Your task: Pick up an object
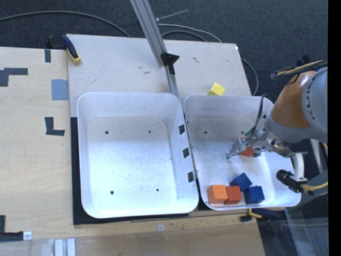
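In right bin (224,111), centre right of frame: gripper (246,149) over small red piece; grip state impossible to tell. Blocks (234,191) just below, toward bottom edge.

The arm (303,111) enters from the three o'clock side of the camera view, its grey body and orange band bulking large at that edge. From there the wrist angles down toward nine o'clock, ending in the gripper (238,149), which sits low with its thin metal fingers (233,153) pointing toward eight o'clock. A small red part shows at the finger base.
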### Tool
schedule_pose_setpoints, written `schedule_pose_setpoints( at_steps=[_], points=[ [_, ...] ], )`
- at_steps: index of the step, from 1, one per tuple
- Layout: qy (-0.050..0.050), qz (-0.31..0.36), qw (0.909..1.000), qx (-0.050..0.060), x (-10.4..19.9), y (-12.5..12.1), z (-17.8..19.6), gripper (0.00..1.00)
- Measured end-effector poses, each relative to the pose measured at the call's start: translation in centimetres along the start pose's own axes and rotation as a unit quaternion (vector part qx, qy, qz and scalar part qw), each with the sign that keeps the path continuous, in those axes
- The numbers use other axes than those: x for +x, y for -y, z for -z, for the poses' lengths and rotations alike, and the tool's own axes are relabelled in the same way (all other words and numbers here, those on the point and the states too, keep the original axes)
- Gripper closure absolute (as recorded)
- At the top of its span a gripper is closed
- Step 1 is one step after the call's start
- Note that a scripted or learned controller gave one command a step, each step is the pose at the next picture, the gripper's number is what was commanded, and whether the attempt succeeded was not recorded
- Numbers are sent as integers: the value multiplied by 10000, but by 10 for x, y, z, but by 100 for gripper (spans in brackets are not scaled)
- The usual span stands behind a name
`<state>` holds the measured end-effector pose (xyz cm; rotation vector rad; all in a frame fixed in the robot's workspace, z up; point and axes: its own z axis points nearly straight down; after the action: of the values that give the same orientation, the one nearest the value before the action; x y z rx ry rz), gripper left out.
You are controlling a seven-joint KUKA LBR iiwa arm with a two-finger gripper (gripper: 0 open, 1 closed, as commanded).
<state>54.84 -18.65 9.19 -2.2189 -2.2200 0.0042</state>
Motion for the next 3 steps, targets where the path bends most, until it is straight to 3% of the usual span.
schedule_pose_setpoints(
  at_steps=[1,2,3],
  points=[
    [5,9,10000,-23,-19,-27,0,0],
    [5,0,10000,-5,-23,-16,0,0],
    [2,9,10000,1,-22,-16,9,100]
  ],
)
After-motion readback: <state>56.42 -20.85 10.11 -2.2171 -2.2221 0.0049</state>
